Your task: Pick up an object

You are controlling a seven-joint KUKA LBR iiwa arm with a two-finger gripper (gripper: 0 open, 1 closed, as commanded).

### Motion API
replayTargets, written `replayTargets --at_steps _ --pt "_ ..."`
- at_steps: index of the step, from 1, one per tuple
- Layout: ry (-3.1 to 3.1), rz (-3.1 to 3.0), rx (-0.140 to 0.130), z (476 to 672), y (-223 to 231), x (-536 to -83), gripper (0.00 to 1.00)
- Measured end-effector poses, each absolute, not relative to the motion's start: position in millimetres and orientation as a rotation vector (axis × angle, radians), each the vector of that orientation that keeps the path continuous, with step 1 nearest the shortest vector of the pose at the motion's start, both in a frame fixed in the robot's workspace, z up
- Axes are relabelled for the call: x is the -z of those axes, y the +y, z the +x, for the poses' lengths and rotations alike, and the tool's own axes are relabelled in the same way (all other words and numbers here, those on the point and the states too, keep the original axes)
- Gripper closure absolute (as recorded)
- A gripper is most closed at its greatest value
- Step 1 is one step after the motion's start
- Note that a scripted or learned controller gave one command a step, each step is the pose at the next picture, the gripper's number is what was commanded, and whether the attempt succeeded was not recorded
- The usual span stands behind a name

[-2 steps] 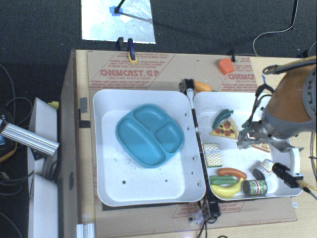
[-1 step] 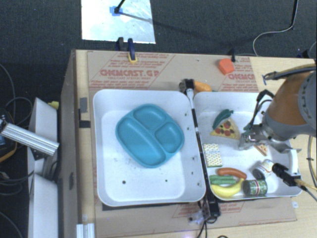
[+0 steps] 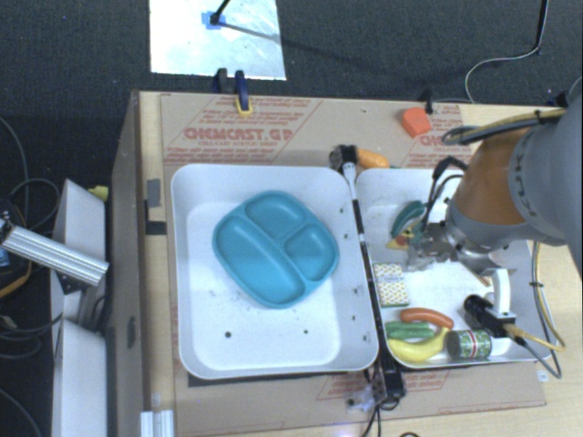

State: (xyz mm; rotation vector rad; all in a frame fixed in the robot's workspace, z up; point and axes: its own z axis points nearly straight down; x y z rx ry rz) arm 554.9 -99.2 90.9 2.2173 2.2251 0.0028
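My gripper (image 3: 422, 249) hangs low over the middle of the right bin (image 3: 428, 182), with the grey arm reaching in from the right. Just up and left of it lies a teal object (image 3: 407, 217), partly hidden by the wrist. A checkered pad (image 3: 390, 285) lies below and left of the gripper. Along the bin's near edge are a red sausage (image 3: 425, 317), a green vegetable (image 3: 410, 331), a yellow banana (image 3: 421, 350) and a green can (image 3: 470, 344). I see nothing held by the gripper.
The left bin (image 3: 205, 335) holds a blue divided plate (image 3: 273, 246). An orange block (image 3: 414, 121) sits on the bench behind the right bin, and an orange-yellow item (image 3: 373, 160) lies at the bins' far divider.
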Motion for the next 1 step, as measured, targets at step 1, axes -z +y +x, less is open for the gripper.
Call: replayTargets --at_steps 1 --pt "2.221 2.217 0.0 590.0 -194.5 -84.8 1.0"
